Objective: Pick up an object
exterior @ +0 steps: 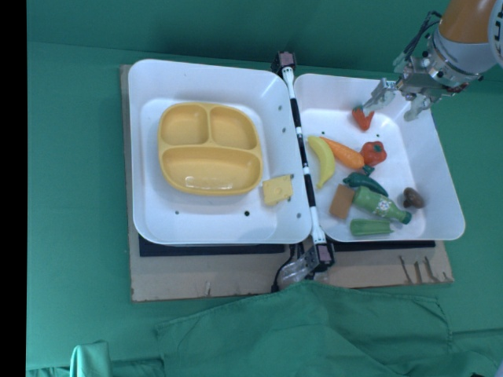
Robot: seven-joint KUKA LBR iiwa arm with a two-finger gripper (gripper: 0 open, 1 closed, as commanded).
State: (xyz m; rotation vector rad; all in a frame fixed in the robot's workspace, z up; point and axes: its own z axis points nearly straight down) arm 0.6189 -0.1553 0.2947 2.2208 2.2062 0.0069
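Note:
My gripper (397,103) hangs above the far part of the right bin (431,159), fingers spread open with nothing between them. Its left finger (378,96) is just up and right of a small red-orange toy (361,118). Lower in the same bin lie a yellow banana (321,160), an orange carrot (344,153), a red tomato (374,153), a dark green leafy piece (362,181), a brown block (342,201), a green bottle (381,206), a green cucumber (371,227) and a small brown item (413,198).
The left bin (149,210) holds a yellow divided plate (209,148) and a cheese wedge (277,189). A black-and-white bar (301,144) runs between the bins. Green cloth (314,332) is bunched at the front of the bench.

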